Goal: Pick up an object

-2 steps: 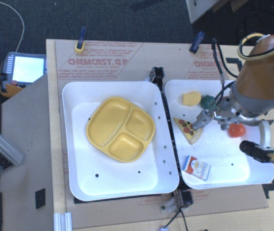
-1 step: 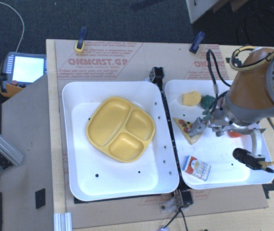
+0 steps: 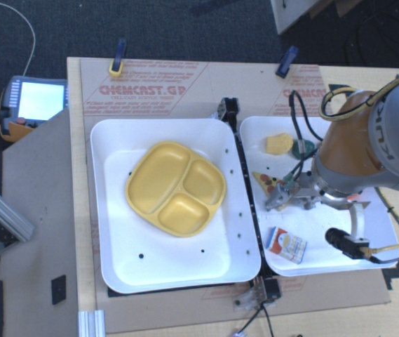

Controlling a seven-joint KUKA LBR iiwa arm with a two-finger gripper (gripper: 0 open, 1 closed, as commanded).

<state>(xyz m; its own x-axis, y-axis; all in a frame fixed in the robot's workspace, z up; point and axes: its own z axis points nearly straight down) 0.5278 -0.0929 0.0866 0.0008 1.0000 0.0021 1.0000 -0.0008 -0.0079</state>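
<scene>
My gripper hangs low over the left part of the right bin, at the end of the grey arm with the orange band. Just above and left of it lies a small red and yellow item. A yellow chunk sits at the back of this bin with a green object beside it. A white packet with red and blue print lies near the front edge, below the gripper. The view shows nothing held in the gripper.
The left bin holds a yellow divided plate at its middle. A black part with a cable hangs from the arm over the front right of the right bin. Clamps join the bins at the back.
</scene>
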